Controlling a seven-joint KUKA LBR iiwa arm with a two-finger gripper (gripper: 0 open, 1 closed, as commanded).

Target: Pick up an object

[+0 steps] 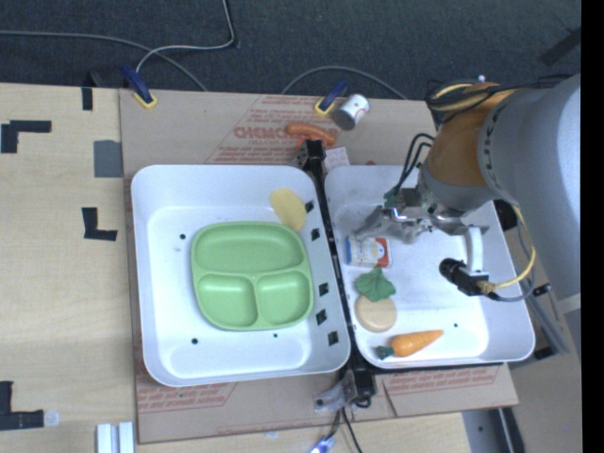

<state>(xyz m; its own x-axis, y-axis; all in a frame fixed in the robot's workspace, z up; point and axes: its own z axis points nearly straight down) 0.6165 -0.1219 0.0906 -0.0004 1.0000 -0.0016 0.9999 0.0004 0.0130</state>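
My gripper (390, 223) hangs over the upper part of the right bin (500, 343), open, with nothing between its fingers. Just below it lies a small white and red carton (368, 251). Further toward the front edge sit a green leafy toy (375, 284), a beige round piece (376, 316) touching it, and an orange carrot (413, 343). In the left bin (156, 253) a green divided plate (252, 276) lies flat, with a yellow piece (289, 208) near the bin's back right corner.
The grey arm with its orange band (462, 149) fills the right side above the right bin, with black and yellow cables (472, 279) hanging over the bin floor. An orange object (310, 132) and a small round silver thing (351, 111) lie behind the bins.
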